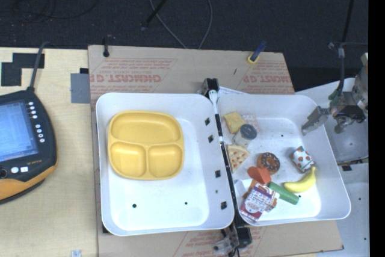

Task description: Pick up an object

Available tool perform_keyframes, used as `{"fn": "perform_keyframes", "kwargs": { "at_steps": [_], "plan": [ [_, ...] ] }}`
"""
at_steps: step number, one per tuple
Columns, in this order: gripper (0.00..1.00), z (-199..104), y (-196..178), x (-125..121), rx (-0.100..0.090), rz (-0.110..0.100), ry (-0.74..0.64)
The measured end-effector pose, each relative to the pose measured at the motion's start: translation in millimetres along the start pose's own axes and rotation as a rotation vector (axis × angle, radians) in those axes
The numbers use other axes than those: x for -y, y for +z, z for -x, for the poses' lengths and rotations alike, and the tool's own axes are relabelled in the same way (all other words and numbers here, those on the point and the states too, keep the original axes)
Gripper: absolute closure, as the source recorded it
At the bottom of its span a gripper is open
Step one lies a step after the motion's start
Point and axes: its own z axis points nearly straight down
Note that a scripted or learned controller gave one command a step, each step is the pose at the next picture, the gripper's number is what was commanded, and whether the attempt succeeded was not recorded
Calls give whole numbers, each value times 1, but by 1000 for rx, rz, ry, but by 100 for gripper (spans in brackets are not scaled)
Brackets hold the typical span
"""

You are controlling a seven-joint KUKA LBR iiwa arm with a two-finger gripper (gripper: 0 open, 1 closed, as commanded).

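Lowest in the right bin (pixel 337 204), by its front edge, a red-and-white pouch (pixel 258 200) lies beside a green marker-like stick (pixel 283 194) and a banana (pixel 301 182) that curves toward the bin's right side. Just behind them sit an orange-red piece (pixel 259 174), a chocolate doughnut (pixel 268 162) and a small red-and-white cup-like item (pixel 302 158). Along the divider between the bins lies a pizza-slice toy (pixel 237 156), and toward the back left corner are a pale yellow wedge (pixel 234 123) and a small grey round object (pixel 248 132) just beside it. None of these things is raised; all rest on the bin floor.

At the right bin's back right edge the tool (pixel 337 112) hovers over the rim, well apart from every object, with nothing between its fingers; whether they are spread or closed I cannot tell.

In the left bin (pixel 156 213), a yellow divided tray (pixel 145 144) lies near the back left. On the tabletop's left edge rests a control tablet (pixel 24 138).
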Motion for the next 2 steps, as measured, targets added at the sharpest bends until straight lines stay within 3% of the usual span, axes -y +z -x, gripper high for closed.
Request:
{"fn": "perform_keyframes", "kwargs": {
  "at_steps": [1,2],
  "plan": [
    [0,4,170,-36,-6,-13,-4],
    [0,-32,174,16,1,7,4]
  ]
}}
